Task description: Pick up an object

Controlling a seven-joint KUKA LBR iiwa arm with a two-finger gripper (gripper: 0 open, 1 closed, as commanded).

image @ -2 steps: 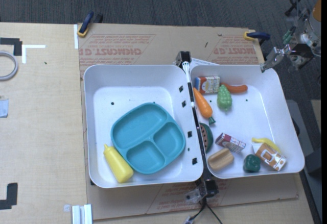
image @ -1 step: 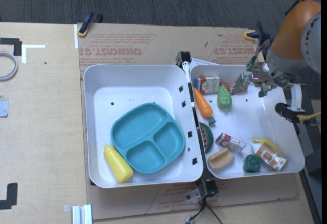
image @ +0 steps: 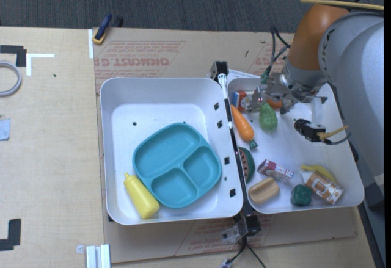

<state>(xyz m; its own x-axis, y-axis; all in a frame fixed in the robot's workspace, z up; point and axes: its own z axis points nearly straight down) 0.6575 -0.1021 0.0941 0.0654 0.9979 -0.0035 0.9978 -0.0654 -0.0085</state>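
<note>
- Camera view from above shows the arm (image: 342, 35) reaching in from the right, its hand (image: 264, 97) low over the far end of the right bin (image: 342, 157).
- Whether the hand is apart or together I cannot tell; the wrist hardware hides that part.
- A green pear-shaped toy (image: 267, 118) sits just below the hand, touching or nearly touching it. That looks like the thing being gone for, though I see nothing clamped.
- An orange carrot (image: 242, 124) lies just beside the green toy, against the wall between the bins. Small red and blue items (image: 242, 100) crowd the same corner.
- Further down the right bin lie a watermelon slice (image: 246, 164), a small red packet (image: 275, 170), a bread roll (image: 264, 190), a dark green lump (image: 300, 195), a brown packet (image: 324, 187) and a yellow banana (image: 317, 171).
- The left bin (image: 116, 138) holds a blue divided plate (image: 177, 165) and a yellow bottle (image: 140, 196), well apart from the hand.
- Risks, as I judge them:
  - The round green toy may squirt out sideways if the grip lands off centre.
  - The crowded corner could let the hand catch the carrot or a neighbour instead.
  - The bin wall nearby may block a clean closing.
  - A black cable (image: 311, 130) hanging by the wrist could snag.
</note>
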